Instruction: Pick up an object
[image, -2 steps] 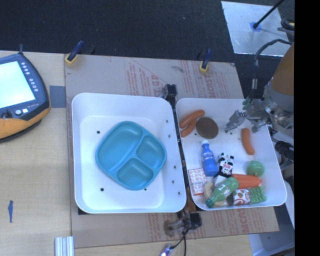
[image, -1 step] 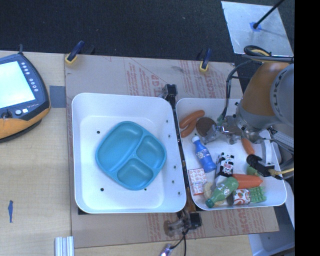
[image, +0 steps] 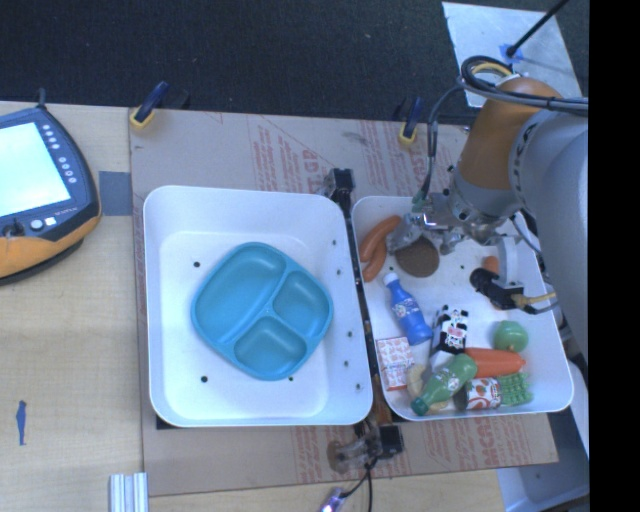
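Arm in from the right, gripper (image: 428, 232) low over the back of the right bin (image: 560, 400), right at the top edge of a brown round piece (image: 419, 260); can't tell if it's released or clenched, and nothing visibly held. All the small pickable stuff is in that right bin: orange-red sausage (image: 375, 248) along the left wall just beside the brown piece, blue bottle (image: 405, 308) in front of it, black-and-white cow figure (image: 453, 330) mid-bin, green ball (image: 510, 335) near the right wall, carrot (image: 492, 361) lying under it, green bottle (image: 445, 382) tilted at the front, red-and-white packet (image: 393, 356) by the front left wall, small can (image: 484, 396) at the front edge. Left bin (image: 165, 300) holds a blue divided plate (image: 262, 311), flat, roughly centred. Teach pendant (image: 40, 190) on the bench far left
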